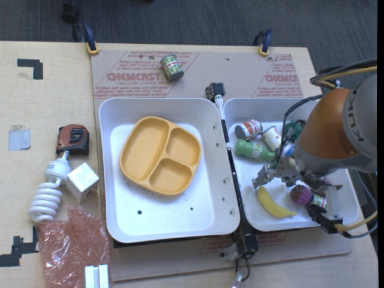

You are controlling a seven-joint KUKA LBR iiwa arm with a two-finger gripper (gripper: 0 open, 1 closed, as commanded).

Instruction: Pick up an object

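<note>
Gripper (273, 176), finger state indiscernible, above one curved yellow banana (273, 203); one glossy green bottle (254, 150) beyond.

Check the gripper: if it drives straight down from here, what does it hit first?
Probably the banana: the gripper hangs just above its upper end in the right bin. Depth is unclear; it may land on bare floor beside it.

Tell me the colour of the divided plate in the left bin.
Yellow-orange, plain; the divided plate shows clearly in the camera view.
</note>
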